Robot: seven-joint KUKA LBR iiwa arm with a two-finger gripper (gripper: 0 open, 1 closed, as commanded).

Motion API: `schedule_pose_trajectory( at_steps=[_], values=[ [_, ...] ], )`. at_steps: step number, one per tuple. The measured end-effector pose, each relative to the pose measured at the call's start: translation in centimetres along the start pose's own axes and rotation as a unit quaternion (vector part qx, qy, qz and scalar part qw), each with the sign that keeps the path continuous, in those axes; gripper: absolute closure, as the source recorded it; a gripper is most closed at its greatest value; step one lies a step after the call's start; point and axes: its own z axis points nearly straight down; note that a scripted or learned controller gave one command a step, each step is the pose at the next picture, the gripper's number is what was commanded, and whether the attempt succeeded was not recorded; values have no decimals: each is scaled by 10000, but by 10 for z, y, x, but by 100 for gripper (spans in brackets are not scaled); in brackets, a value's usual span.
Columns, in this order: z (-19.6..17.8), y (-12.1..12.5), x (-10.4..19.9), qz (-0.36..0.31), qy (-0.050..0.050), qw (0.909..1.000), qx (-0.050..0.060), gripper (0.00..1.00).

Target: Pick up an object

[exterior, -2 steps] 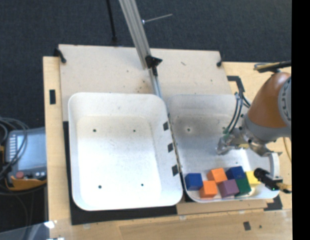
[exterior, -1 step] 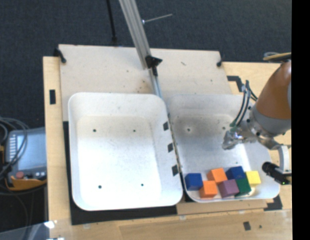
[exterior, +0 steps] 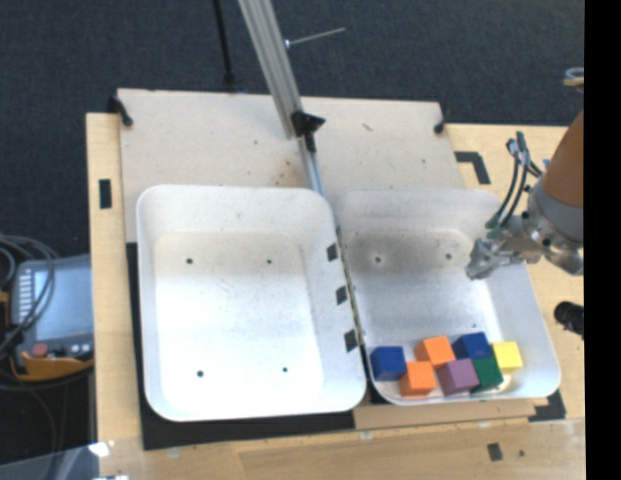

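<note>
We see small coloured cubes clustered at the near edge of the right bin point(exterior: 510, 298): blue cube point(exterior: 388, 361), orange cube point(exterior: 419, 377), purple cube point(exterior: 456, 375), yellow cube point(exterior: 507, 356). The gripper point(exterior: 480, 264) hangs above the bin's far right; whether its fingers are spread or closed, we cannot tell. The cubes look light, rigid and easy to pinch; we judge the blue cube's free sides best.

We see the arm point(exterior: 562, 183) cut off at the right edge beside the right bin point(exterior: 538, 313); its gripper point(exterior: 482, 260) is blurred, perhaps empty, fingers indistinct.
</note>
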Motion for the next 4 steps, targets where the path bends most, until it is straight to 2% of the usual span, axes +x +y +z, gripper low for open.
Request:
schedule_pose_trajectory(
  at_steps=[1, 2, 4],
  values=[
    [-17, 1, -1, -8, 12, 10000, 29, 100],
    [-8, 16, 44, -15, 18, 10000, 50, 100],
    [-28, 57, 136, -23, 23, 10000, 31, 100]
  ],
)
